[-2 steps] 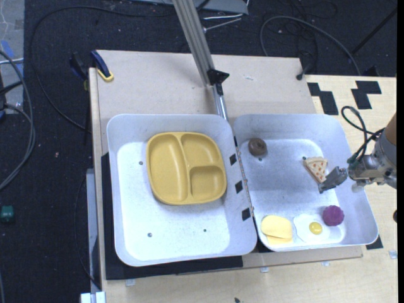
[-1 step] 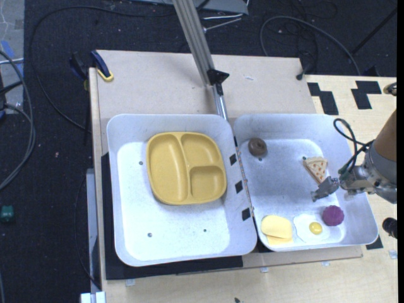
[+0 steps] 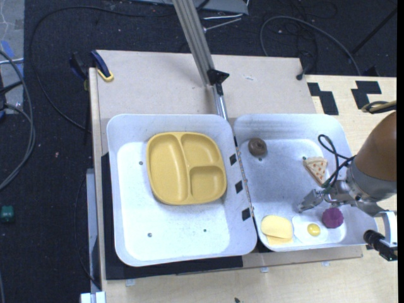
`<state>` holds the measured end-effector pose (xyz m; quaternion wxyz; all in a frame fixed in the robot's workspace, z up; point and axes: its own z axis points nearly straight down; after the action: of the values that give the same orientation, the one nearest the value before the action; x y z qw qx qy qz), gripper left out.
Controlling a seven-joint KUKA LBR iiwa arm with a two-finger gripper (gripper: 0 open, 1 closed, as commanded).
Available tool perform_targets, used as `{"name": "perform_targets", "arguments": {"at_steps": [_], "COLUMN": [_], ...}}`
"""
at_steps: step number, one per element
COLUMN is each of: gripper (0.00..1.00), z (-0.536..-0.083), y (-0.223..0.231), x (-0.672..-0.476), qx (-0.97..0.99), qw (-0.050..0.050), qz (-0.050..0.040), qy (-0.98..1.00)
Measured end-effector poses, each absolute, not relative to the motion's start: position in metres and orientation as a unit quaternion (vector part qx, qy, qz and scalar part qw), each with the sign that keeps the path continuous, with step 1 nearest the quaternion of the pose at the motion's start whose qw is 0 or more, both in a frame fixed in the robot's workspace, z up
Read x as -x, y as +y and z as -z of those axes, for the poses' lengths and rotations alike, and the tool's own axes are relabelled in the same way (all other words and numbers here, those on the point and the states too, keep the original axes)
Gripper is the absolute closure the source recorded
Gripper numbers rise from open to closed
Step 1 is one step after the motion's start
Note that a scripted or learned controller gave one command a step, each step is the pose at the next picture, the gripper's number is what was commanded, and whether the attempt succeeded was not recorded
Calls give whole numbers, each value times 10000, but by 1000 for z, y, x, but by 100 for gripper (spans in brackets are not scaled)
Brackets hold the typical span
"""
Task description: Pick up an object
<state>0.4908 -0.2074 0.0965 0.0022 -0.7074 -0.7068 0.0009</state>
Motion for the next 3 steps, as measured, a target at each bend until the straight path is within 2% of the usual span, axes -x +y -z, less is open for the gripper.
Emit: {"name": "perform_targets", "arguments": {"at_steps": [1, 2, 3], "gripper": [0, 100, 100], "z": [-94, -105, -167], "y": [-208, -208, -203], "x": [-492, -493, -494], "qx": [7075, 7075, 7059], "qw": [-12, -41, -24], "qz": [2, 10, 10], "qy": [-7067, -7067, -7083]}}
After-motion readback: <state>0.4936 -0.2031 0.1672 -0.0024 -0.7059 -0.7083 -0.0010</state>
